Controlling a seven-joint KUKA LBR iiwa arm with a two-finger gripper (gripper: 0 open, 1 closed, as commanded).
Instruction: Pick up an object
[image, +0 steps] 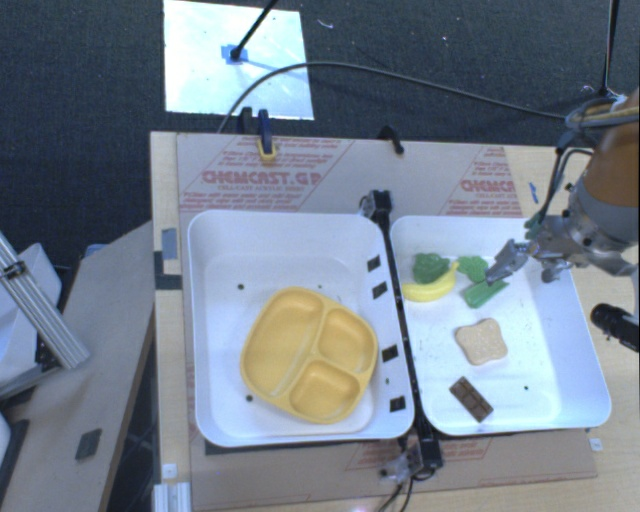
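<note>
The gripper (512, 256) hovers over the right bin (580, 330) with fingers I cannot tell apart or together, the green piece (484, 293) lying just below-left, its long axis slanting toward them.

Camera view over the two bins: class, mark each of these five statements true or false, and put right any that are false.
1. The yellow tray lies in the left bin. True.
2. The banana lies in the left bin. False: it lies in the right bin, beside a green toy.
3. The slice of bread lies between the banana and the brown bar. True.
4. The gripper is over the yellow tray. False: it is over the right bin, near the green piece.
5. The yellow tray has one single compartment. False: it has three.
</note>
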